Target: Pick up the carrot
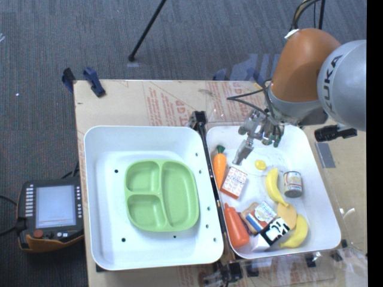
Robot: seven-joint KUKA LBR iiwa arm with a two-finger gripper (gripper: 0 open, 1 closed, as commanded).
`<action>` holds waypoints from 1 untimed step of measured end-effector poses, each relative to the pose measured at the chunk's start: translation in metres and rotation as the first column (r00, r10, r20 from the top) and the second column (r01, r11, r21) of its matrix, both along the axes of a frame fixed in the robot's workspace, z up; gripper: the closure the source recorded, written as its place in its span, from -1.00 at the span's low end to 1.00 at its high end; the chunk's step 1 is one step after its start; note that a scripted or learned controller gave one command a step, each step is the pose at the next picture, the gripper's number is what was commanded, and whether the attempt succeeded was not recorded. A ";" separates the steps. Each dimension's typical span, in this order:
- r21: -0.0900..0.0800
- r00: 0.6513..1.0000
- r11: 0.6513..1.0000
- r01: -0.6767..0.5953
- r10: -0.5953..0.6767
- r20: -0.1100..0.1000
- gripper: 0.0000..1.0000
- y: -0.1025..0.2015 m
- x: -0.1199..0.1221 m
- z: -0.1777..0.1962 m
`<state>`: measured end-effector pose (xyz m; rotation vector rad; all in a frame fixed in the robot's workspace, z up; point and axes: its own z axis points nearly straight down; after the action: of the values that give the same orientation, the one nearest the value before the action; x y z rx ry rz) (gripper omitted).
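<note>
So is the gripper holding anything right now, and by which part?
Nothing is held. The gripper hangs over the right bin with nothing between its fingers; the carrot lies apart, by the bin's left wall.

Arm (pixel 335 70) is getting cut off by right edge, so most of it isn't showing. Gripper (pixel 254 137) is sitting too small and blurred to read the finger gap. Cartons (pixel 263 217) near front of right bin (pixel 317 154) are overlapping w/ bananas (pixel 274 187); labels aren't legible. Handheld screen (pixel 54 211) at left is showing nothing readable.
</note>
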<state>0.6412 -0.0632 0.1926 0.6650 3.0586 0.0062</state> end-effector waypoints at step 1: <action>0.000 0.999 0.999 -0.040 0.040 -0.020 -1.00 -0.022 -0.022 -0.077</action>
<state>0.6188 -0.0853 0.1153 0.6076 3.0905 -0.0006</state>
